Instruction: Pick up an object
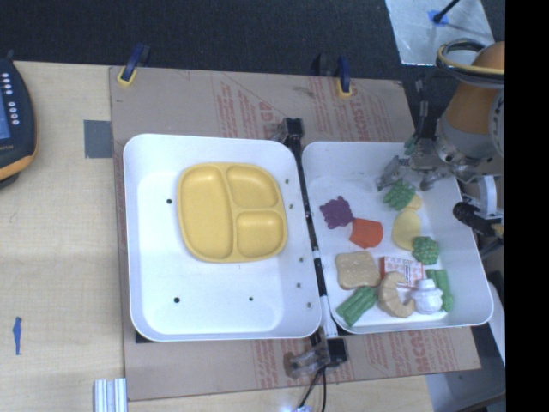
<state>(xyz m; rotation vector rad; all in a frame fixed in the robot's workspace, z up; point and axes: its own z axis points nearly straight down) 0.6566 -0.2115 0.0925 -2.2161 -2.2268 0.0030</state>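
I steer the claw [418, 168] over the right bin's [343, 157] far side, just above a green toy [398, 196] lying beside a pale yellow piece [407, 225]. To grasp well, I should centre on the green toy and descend straight. The claw looks spread and released, gripping nothing; touching is unclear.

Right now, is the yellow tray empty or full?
Empty. The yellow tray in the left bin shows three bare compartments.
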